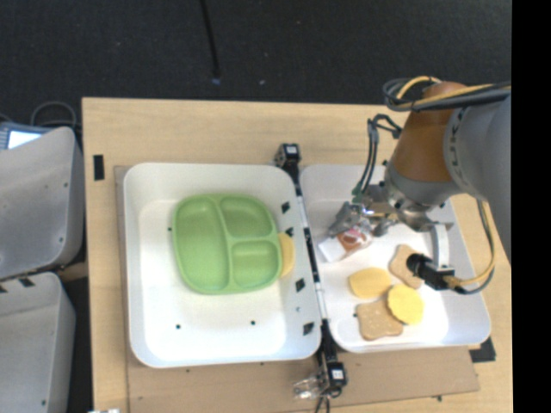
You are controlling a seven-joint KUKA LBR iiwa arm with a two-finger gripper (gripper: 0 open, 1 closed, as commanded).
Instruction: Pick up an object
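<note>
The camera view looked down on a pale wooden bench [215, 132] carrying two shallow white plastic bins side by side. In the left bin [146, 317] lay a light green plastic tray with three compartments [225, 243], set towards the bin's right half, and a small yellow piece [287, 253] peeked out from under the tray's right edge, close to the divide between the bins.

The grey arm with its orange band [426, 144] reached in from the right and hung over the upper part of the right bin [469, 317]. Its two-finger gripper [360, 222] was down among the objects in that bin, just above a small reddish-pink item [353, 240] that rested on a white scrap near the bin's left side. The item sat right beneath the fingertips, but whether the fingers were spread or closed, or touching it at all, could not be told from this angle.

Further down the right bin lay a rounded yellow slice [369, 282], a second yellow round piece [405, 305], a tan toast-shaped piece [379, 321] and a beige piece [401, 261] partly covered by a black part of the arm's cabling. The two yellow pieces and the toast-shaped piece lay close together, touching or overlapping.
</note>
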